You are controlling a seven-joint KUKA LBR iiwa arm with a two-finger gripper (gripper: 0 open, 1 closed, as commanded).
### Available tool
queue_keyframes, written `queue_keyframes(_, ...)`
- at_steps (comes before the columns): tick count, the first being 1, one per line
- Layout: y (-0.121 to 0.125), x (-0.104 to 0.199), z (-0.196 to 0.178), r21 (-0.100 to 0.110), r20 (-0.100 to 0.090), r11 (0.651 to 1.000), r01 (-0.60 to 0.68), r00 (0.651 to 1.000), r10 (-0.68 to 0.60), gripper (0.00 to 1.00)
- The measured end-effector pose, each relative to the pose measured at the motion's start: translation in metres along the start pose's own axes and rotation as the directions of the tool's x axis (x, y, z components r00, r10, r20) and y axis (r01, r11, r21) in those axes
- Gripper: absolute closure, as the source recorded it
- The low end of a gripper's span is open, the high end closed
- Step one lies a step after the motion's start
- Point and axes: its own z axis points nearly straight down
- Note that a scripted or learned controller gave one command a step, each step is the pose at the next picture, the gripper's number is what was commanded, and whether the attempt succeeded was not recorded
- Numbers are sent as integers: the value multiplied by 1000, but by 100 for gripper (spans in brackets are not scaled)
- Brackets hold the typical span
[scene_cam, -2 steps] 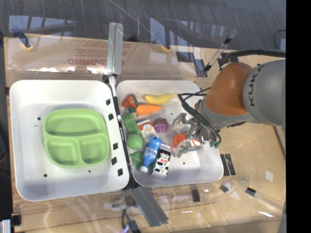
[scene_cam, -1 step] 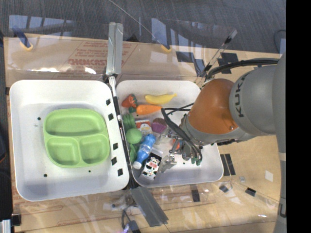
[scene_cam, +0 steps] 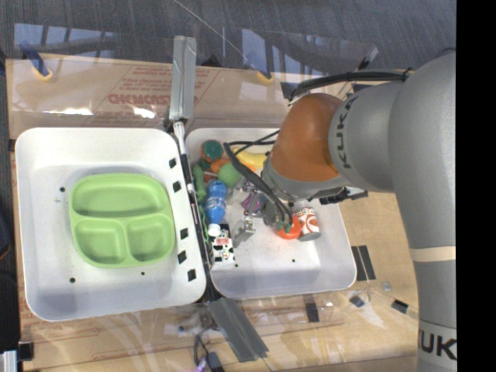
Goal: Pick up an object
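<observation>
arm low over right bin

gripper point(scene_cam: 260, 222) down in the right bin point(scene_cam: 329, 266), among small toys; finger state: cannot tell. orange-and-white toy point(scene_cam: 301, 225) lies just beside it. blue bottle point(scene_cam: 216, 201) near the divider. left bin point(scene_cam: 39, 208) holds green tray point(scene_cam: 122, 219).

Grey arm point(scene_cam: 395, 130) reaching from the right, orange-banded wrist bent downward, jaws' state unclear

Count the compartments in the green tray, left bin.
3. The green tray in the left bin has one long compartment across its far side and two smaller ones on the near side, left and right. None hidden.
</observation>
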Motion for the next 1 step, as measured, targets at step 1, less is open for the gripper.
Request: queue_keyframes(1,-5,-10,-18,10,7,925,379,925,-379,0)
